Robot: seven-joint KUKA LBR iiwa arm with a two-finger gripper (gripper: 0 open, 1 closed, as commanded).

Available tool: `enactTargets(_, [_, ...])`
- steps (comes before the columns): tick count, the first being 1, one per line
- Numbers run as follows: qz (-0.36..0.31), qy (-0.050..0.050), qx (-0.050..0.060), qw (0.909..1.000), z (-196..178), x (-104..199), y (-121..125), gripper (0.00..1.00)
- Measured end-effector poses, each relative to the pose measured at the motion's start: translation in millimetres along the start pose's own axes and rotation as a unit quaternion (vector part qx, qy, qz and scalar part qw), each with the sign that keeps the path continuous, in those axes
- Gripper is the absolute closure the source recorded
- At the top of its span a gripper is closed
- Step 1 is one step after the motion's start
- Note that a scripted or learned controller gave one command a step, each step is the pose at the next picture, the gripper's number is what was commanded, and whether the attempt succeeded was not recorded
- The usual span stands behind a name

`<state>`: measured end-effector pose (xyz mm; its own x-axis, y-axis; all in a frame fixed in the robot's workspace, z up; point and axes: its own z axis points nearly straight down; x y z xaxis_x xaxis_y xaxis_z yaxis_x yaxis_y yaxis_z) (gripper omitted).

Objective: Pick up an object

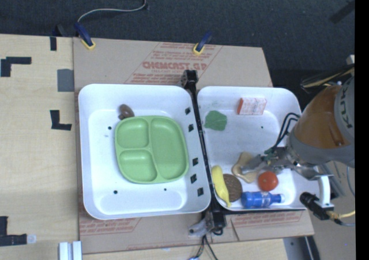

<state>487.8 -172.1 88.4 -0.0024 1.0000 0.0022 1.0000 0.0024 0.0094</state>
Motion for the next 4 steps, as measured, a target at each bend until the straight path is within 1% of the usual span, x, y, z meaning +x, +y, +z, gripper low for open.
enactTargets(1, [0.0,-0.001,0.0,1.0,0.8,61.7,42.9,0.0])
enactTargets(2, [0.001,-0.002,0.005,1.0,-73.8,-1.8,33.3,0.0])
enactTargets(3, [0.001,-0.001,0.004,1.0,2.4,-4.6,-3.3,0.0])
enactTargets(4, [0.001,-0.001,0.005,1.0,-49.7,-6.0,-3.6,0.0])
